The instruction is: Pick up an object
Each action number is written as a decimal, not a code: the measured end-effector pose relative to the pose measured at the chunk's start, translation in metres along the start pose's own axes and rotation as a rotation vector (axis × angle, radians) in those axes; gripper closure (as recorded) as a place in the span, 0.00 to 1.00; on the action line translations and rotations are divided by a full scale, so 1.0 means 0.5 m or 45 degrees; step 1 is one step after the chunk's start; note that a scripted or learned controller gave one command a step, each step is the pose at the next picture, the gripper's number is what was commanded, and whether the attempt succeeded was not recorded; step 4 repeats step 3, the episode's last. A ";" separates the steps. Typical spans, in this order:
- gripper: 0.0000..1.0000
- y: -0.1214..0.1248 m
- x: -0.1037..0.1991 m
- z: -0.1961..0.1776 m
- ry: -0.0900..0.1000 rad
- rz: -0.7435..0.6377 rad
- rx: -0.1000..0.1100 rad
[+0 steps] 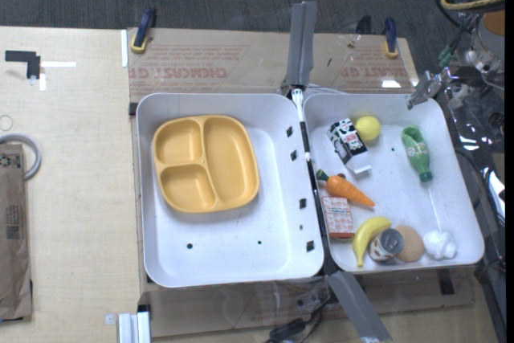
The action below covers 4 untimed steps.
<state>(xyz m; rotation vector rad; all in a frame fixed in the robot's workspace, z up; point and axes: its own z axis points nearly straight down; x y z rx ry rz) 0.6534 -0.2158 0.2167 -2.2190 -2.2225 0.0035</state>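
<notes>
From my console, the gripper [430,88] hangs at the one o'clock rim of the right bin [459,181], and I cannot tell its grip. The carrot [349,189], banana [368,237] and green bottle [417,153] lie inside.

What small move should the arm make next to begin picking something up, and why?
Probably swing the end effector down-left over the green bottle. It sits at the right bin's upper right corner, above the rim, with nothing visibly between its fingers, and the bottle lies nearest, apart from the other items.
</notes>
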 end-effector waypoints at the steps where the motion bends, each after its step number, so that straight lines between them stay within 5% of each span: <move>1: 0.00 -0.097 0.009 0.251 0.016 0.021 -0.002; 2: 1.00 -0.098 -0.001 0.230 0.003 0.024 -0.005; 3: 1.00 -0.167 0.044 -0.021 -0.001 0.486 0.000; 4: 1.00 -0.167 0.044 -0.021 -0.001 0.486 0.000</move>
